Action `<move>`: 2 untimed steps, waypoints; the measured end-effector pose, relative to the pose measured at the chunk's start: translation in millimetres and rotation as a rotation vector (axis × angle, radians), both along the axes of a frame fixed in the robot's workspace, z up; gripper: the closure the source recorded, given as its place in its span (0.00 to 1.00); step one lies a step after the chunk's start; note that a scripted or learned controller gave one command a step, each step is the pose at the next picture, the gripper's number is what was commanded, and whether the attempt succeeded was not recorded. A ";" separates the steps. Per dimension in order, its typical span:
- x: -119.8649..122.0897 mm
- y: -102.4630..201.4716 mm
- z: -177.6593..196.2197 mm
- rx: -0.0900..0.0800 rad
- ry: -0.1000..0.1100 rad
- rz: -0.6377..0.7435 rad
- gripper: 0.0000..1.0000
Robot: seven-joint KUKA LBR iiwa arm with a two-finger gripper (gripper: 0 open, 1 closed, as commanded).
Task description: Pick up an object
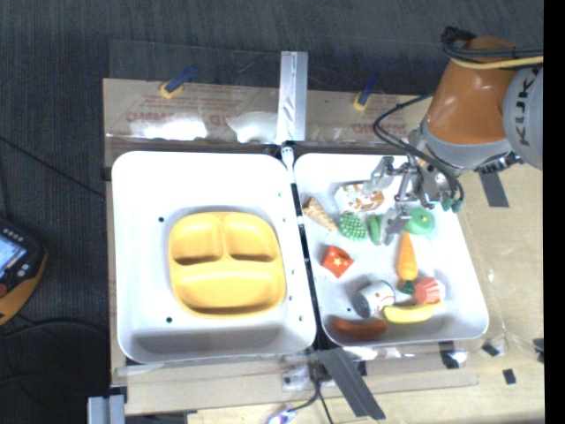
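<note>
Camera view, fixed overhead, slanted: one grey arm with an orange band enters from the right and hangs over the upper part of the right bin (pixel 472 272), gripper (pixel 408 186) low among the clutter. Whether the gripper is released or clenched cannot be told from this angle; nothing is visibly held. Step in hand, as judged: descent onto a candidate object, most likely the green round toy (pixel 421 223) or the white printed item (pixel 362 200) just beside the tool. Advice for the step: centre over a single piece, come down plumb, and avoid straddling two neighbours, since the pieces at this end lie touching or nearly so and a crooked approach would likely shove them against the bin wall. Right bin, contents: green grape cluster (pixel 353 226) near the middle; green pod-like piece (pixel 374 229) just beside it; orange carrot (pixel 406 258) pointing up toward the gripper; tan cone-shaped piece (pixel 319 213) near the divider; red cube-like item (pixel 336 260) standing apart, the easiest isolated target; white cup with printed face (pixel 375 298) tipped on its side; red-and-green fruit (pixel 427 289); yellow banana (pixel 410 313) touching it; brown sausage-like piece (pixel 359 328) along the near wall. Left bin (pixel 141 193), contents: one yellow divided tray (pixel 228 263), three compartments, nothing in them, lying flat and roughly central.
</note>
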State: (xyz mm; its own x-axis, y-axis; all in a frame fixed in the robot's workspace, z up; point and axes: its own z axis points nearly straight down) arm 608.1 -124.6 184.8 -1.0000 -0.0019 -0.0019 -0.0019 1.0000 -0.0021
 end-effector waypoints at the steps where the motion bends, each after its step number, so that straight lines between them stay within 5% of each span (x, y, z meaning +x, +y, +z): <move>1: -29.0 -22.9 -94.3 -0.003 -0.013 0.020 0.00; 2: -27.5 -22.5 -83.4 -0.007 -0.015 0.022 1.00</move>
State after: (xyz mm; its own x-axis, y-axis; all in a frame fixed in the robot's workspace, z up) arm 580.6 -147.2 101.4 -0.9996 -0.0237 -0.0169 -0.0235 0.9997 -0.0096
